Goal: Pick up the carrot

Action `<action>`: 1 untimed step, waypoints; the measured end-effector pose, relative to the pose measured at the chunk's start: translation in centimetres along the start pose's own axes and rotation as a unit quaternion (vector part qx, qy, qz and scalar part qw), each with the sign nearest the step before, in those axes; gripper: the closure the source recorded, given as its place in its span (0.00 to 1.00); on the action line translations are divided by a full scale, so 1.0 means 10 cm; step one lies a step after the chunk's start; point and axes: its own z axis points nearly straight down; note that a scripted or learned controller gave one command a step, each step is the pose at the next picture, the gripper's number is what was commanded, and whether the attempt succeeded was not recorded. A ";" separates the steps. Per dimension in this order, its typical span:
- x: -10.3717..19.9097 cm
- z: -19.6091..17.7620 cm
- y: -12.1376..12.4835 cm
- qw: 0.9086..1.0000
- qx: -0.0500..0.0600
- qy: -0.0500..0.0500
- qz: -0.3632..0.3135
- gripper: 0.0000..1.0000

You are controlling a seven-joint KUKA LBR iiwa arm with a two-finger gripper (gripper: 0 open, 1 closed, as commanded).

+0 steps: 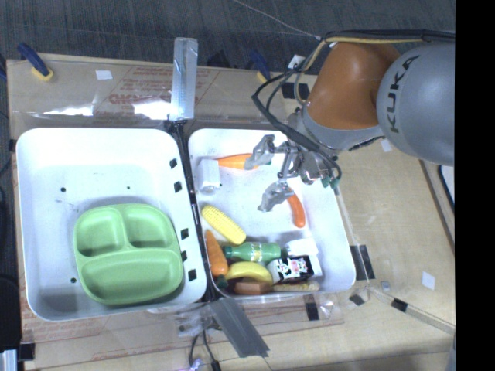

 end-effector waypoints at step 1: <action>-0.64 0.74 -0.04 1.000 0.000 0.003 0.007 0.00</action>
